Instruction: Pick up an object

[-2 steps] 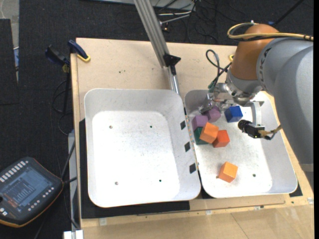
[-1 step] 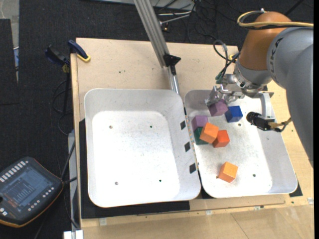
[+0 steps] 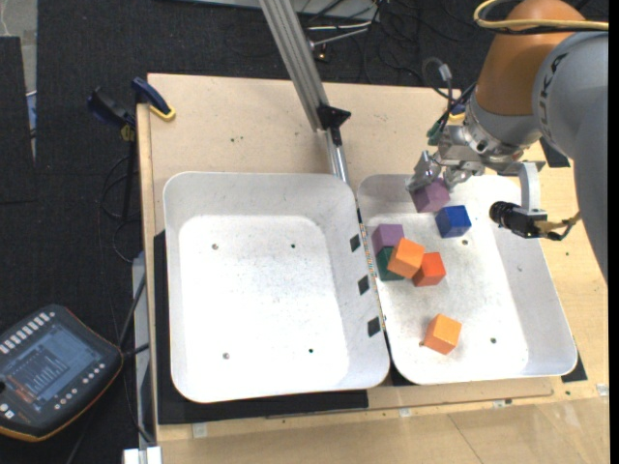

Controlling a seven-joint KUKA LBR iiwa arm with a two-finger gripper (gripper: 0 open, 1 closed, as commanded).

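Gripping a purple block between its fingers, our gripper hangs over the far end of the right bin. We see a blue cube just beside it, a purple, green, orange and red cluster nearer the divider, and a lone orange cube toward the front.

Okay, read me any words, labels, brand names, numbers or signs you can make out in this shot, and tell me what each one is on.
None can be read.
Handheld control pendant: its screen shows lines of text, too small and blurred to read.
Black tags on the bin divider: no legible marks.
Coloured blocks, such as the blue block and the purple block at the gripper: plain faces, no print.
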